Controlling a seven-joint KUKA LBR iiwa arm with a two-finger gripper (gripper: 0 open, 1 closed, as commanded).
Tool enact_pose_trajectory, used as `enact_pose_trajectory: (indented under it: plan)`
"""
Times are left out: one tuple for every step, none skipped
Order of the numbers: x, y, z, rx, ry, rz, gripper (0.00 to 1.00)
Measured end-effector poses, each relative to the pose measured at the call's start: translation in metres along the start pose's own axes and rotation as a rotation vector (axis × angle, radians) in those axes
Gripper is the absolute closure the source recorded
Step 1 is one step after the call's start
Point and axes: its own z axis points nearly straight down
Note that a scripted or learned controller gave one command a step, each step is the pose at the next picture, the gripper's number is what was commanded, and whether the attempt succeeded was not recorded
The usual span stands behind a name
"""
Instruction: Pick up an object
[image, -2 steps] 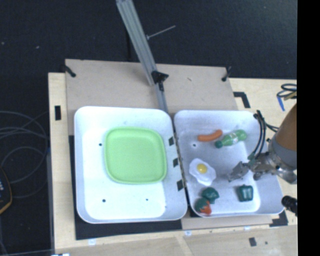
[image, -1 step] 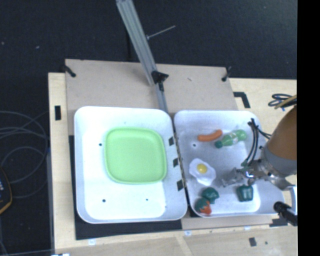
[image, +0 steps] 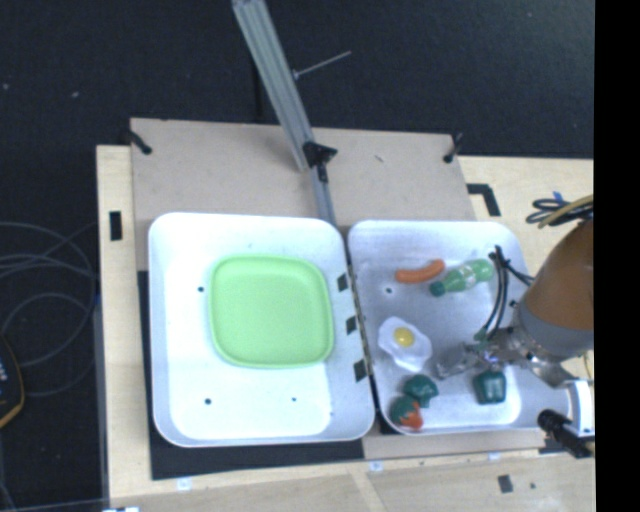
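The right bin (image: 385, 245) holds several toys. An orange sausage (image: 418, 271) and a green bottle (image: 462, 277) lie near its far side. A fried egg (image: 403, 339) sits at mid-left. A green and red vegetable piece (image: 413, 398) rests at the near left corner. A dark green block (image: 490, 387) lies near the bin's near right side. My gripper (image: 458, 362) is low in this bin, between the egg and the dark green block, close beside the block. I see nothing held in it.
The left bin (image: 180, 400) carries a light green square plate (image: 270, 310). A grey slanted pole (image: 285, 85) runs down to the gap between the bins. The arm's orange band (image: 568, 275) and black cables hang over the right bin's right wall.
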Motion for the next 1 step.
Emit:
enact_pose_trajectory:
  plan:
    - [-0.0004, 0.0013, -0.0122, -0.005, 0.000, 0.001, 1.00]
